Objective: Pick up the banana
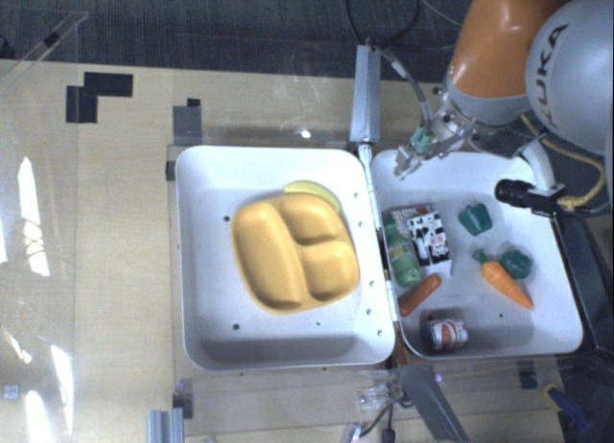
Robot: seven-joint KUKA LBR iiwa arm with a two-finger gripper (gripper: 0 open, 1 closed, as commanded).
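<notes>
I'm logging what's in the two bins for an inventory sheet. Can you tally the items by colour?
Yellow: 2, the divided tray and the banana behind it
Orange: 2, the carrot and the sausage
Green: 2, the blocks
Mixed colours: 2, the packet and the can
Total: 8

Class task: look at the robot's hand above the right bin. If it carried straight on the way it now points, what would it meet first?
The hand points down and left, so it would probably meet the right bin floor near its upper-left corner first; depth is uncertain.
</notes>
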